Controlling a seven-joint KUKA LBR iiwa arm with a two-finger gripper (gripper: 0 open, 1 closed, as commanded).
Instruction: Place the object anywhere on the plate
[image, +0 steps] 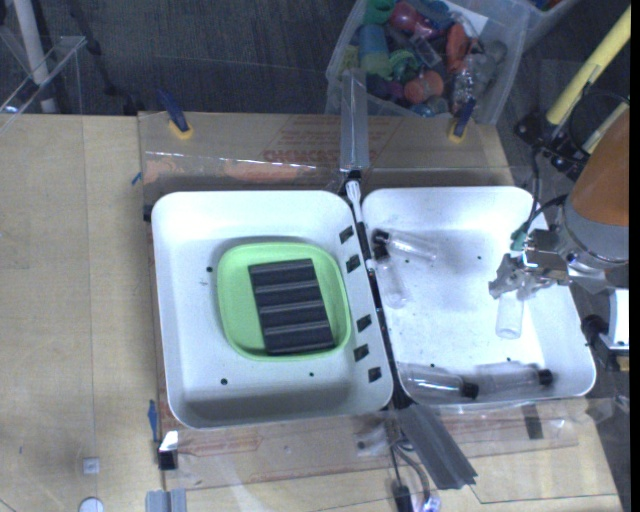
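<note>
At the right of the frame the gripper (512, 283) pinches the top of a small clear vial (509, 316) that hangs above the right bin (470, 215), well apart from the green plate (232, 300) in the left bin (190, 380). The vial looks light, stiff, slick and breakable, so a grip across its neck seems safest

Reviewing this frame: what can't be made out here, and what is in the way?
- Gripper, camera view: whether its jaws are open or gripping the clear plastic tube below; too small and blurred.
- Grey arm: cut off by the right edge.
- Green square plate in the left bin: middle covered by a black ridged block.
- Clear tubes along the right bin's near wall: transparent, outlines and count unclear.
</note>
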